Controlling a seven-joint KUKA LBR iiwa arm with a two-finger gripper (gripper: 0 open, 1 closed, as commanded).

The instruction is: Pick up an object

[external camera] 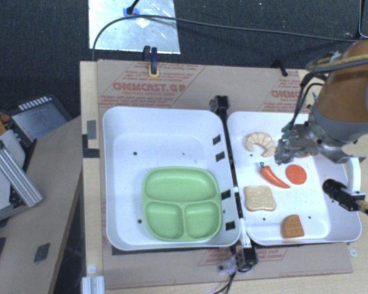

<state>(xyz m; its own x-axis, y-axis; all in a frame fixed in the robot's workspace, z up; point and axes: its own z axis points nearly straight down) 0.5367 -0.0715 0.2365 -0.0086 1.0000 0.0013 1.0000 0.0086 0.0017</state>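
Note:
The right bin [343,225] holds a pale croissant [260,142], a red chilli pepper [273,175], a red tomato slice [296,174], a slice of toast [259,198] and a small brown bread piece [292,226]. My gripper [284,154] hangs low over that bin, just right of the croissant and above the chilli and tomato slice. Its dark fingers point down between those items. Nothing shows between them.
The left bin [119,164] holds a green divided plate [181,202]. A dark divider with clips [228,164] runs between the bins. The arm's orange and grey body [349,90] looms over the right bin's far right corner. A black fitting [340,193] sits at the right rim.

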